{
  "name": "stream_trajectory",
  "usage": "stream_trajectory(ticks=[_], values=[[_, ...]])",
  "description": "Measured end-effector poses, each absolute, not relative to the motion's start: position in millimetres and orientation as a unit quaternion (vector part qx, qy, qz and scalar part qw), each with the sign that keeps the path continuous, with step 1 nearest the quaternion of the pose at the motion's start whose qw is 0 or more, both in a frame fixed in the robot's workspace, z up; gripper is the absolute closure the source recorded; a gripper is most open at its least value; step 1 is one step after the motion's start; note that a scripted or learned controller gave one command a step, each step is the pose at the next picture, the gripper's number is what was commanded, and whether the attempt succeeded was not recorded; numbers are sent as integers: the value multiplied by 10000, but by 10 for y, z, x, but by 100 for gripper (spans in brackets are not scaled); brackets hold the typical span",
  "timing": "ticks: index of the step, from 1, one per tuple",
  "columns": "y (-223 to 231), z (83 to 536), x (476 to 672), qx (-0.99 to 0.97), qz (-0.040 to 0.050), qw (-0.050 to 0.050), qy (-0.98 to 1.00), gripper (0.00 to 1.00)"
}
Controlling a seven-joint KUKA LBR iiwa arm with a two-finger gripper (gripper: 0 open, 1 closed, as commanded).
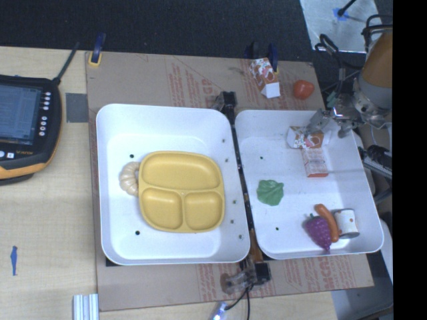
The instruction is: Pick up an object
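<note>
Gripper (pixel 319 127) sits low over the far edge of the right bin (pixel 267 245), right by a small packet (pixel 313 155) lying there; honestly can't tell whether it's got anything. Same bin has a green leafy piece (pixel 270 192) mid-floor, plus purple grapes (pixel 319 231), a hot dog (pixel 326 219) and a white can (pixel 346 223) bunched in the near right corner. Left bin (pixel 120 239) carries a yellow divided plate (pixel 181 191) with a beige pastry (pixel 129 178) touching its left edge.

Two white bins (pixel 167 122); one yellow divided tray (pixel 180 191); one green leaf (pixel 270 192); one purple grape bunch (pixel 319 231); one red tomato (pixel 303 89).
</note>
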State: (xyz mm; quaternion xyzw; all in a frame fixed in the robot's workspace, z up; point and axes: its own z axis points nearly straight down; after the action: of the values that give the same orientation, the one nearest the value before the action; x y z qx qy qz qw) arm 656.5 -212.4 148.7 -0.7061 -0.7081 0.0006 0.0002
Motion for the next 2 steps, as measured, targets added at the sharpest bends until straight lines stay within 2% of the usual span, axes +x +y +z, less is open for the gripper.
stream_trajectory(ticks=[1, 2], values=[[-1610, 1433, 6007, -7052, 16, 14, -7090, 0], [-2089, 938, 6549, -7042, 27, 123, -7099, 0]])
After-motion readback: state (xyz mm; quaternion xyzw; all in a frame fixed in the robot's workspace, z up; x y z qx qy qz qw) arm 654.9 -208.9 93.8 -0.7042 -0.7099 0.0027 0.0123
